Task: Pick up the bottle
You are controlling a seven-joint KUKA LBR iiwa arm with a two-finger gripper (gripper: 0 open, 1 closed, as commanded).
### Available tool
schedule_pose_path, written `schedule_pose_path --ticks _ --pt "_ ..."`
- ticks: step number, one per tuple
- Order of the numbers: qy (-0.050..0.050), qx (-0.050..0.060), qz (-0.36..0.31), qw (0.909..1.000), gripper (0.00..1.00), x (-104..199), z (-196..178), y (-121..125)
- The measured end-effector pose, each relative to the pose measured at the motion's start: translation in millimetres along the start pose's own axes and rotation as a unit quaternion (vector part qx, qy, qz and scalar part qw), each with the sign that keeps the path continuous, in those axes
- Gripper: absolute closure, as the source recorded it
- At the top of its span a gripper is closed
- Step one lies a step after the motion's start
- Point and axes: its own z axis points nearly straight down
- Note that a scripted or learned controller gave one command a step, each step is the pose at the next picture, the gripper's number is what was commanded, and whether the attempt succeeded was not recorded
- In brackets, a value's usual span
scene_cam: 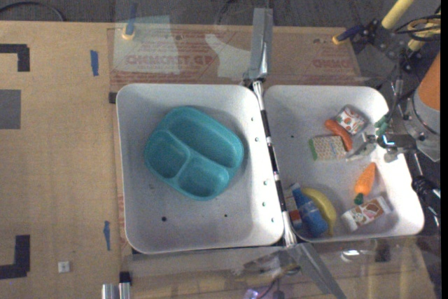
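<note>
The tool (pixel 371 148) hangs at the right of the frame over the right white bin (pixel 301 103), its grip state unreadable. The blue plastic bottle (pixel 310 212) lies at lower centre-right, beside a yellow banana-shaped toy (pixel 323 202)

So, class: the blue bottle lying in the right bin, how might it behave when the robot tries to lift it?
The blue bottle lies on its side, so it may roll if nudged. It touches the yellow banana and sits near the bin's left wall, so a grip could be crowded. It looks like smooth plastic, probably light and perhaps slippery.
</note>
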Motion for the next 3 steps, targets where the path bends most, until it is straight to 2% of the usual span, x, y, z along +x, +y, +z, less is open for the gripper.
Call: schedule_pose_path --ticks 1,2,3 --pt "0.0 -0.001 0.002 1.0 1.0 -2 -10 1" --pt "0.0 0.0 -0.034 0.9994 1.0 72 34 30" --pt "-0.001 -0.002 -0.128 0.9917 1.0 46 -132 62"
